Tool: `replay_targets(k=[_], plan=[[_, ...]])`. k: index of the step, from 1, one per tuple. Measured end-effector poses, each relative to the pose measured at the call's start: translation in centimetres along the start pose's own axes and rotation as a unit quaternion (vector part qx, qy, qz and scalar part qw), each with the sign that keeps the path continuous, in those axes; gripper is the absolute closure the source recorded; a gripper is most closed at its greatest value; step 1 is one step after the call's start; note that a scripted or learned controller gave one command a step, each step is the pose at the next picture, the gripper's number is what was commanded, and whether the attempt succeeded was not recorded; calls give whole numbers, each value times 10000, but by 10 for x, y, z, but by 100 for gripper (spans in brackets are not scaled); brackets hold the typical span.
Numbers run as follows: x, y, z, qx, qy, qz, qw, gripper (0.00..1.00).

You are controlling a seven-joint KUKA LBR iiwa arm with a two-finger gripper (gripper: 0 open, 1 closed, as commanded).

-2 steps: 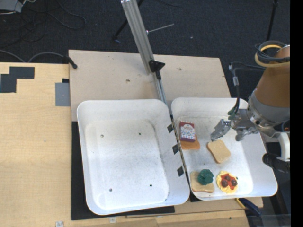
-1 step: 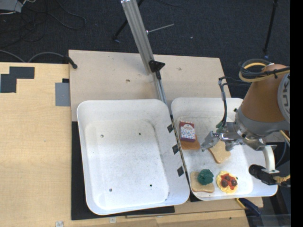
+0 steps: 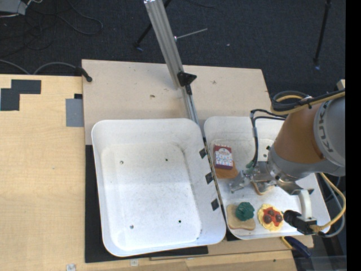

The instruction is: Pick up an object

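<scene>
light: even overhead light is falling bright on the left bin [image 3: 146, 208] and pale surface [image 3: 130, 95] | shadow: a soft one is lying beneath the hand [image 3: 243, 185] at right | far floor [image 3: 254, 27] is showing dim | focus: detail is looking slightly soft

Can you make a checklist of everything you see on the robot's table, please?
Surface: bench with a left bin and a right bin, both white.
Job's things: all in the right bin: red-label box, green lump on toast, yellow disc with red spots.
Clutter: nothing seen.
Grippers: tool low over the right bin, just right of the box.
Cables: loops behind the arm; more on the carpet.
Surroundings: slanted metal bar, pale table at left.
</scene>
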State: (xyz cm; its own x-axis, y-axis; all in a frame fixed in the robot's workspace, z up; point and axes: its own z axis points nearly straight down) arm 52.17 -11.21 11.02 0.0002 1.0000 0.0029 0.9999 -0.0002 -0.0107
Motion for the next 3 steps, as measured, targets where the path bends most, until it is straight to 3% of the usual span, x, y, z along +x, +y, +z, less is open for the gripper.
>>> replay_targets(k=[1,3], plan=[[-3,1,-13,-29,-9,40,10000,100],[-4,-6,-99,-61,-15,0,10000,100]])
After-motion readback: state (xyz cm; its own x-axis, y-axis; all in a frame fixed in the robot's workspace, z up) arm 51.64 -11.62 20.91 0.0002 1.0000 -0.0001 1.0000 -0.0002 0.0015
